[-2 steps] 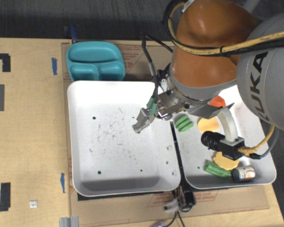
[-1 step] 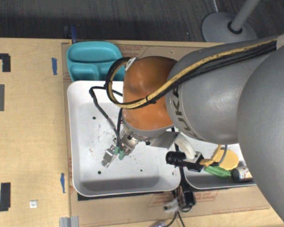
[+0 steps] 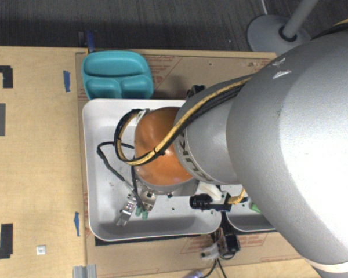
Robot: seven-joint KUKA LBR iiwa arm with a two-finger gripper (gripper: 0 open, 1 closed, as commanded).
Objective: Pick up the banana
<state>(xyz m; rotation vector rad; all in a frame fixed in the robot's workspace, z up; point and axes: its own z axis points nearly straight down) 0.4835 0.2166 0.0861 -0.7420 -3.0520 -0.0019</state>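
Observation:
My grey arm (image 3: 278,155) reaches in from the right and covers much of the view. Its orange band (image 3: 159,149) hangs over the middle of the left white bin (image 3: 98,172). The gripper sits below that band, and the wrist hides it from the camera. Whatever lies under the wrist in that bin is hidden too. Black and yellow cables (image 3: 119,146) loop off the wrist on its left side. A small metal connector (image 3: 127,210) dangles near the bin's front left floor.
A teal moulded tray (image 3: 117,74) stands just behind the left bin. A corner of the right bin (image 3: 249,225) peeks out under the arm, with a bit of something green (image 3: 254,208) in it. The cardboard benchtop (image 3: 35,155) spreads out to the left.

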